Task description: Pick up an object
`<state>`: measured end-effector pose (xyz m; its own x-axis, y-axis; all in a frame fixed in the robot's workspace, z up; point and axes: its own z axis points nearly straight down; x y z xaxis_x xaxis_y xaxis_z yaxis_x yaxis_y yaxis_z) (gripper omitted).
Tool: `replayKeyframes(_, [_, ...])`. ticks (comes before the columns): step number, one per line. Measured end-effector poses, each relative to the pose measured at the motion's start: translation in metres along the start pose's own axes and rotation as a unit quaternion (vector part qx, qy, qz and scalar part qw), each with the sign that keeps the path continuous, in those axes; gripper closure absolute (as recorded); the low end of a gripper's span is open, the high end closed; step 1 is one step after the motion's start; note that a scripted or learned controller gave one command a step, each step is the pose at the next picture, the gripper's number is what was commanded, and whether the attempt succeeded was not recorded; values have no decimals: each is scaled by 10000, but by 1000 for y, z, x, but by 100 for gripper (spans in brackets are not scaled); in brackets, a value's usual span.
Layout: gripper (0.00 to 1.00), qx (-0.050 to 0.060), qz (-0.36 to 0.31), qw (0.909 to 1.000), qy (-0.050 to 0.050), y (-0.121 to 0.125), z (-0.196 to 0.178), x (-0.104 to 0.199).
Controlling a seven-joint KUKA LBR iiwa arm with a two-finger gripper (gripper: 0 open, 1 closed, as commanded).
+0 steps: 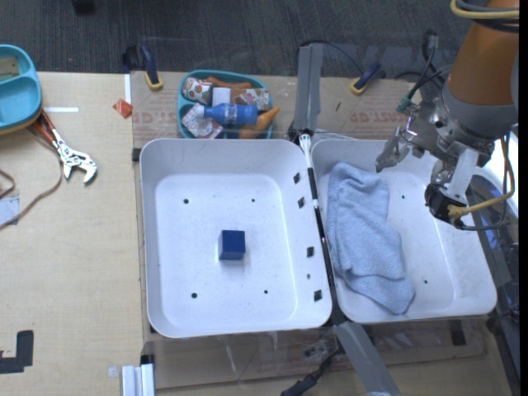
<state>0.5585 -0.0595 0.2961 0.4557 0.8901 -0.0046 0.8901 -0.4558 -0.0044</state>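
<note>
Dark carpet is seen along the top, and below it a pale wooden table carries two shallow white bins side by side. At the centre of the left bin a small blue cube is seen, upright and well apart from the walls. In the right bin a crumpled light blue towel is draped from 11 o'clock toward 6 o'clock, close to the wall shared with the left bin. At 1 o'clock over the right bin, the grey arm with its orange band is seen reaching in, and its hand is held above the bin's far edge, apart from the towel. Whether the hand is spread or pressed together cannot be told. Beyond the left bin, at 12 o'clock, a teal basket of small items is set. At 9 o'clock on the table, a wrench is laid.
</note>
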Motion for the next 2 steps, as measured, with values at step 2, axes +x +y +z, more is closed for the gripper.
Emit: replayKeyframes(2, [100,-9,-1419,9899,10,-4,44,-51])
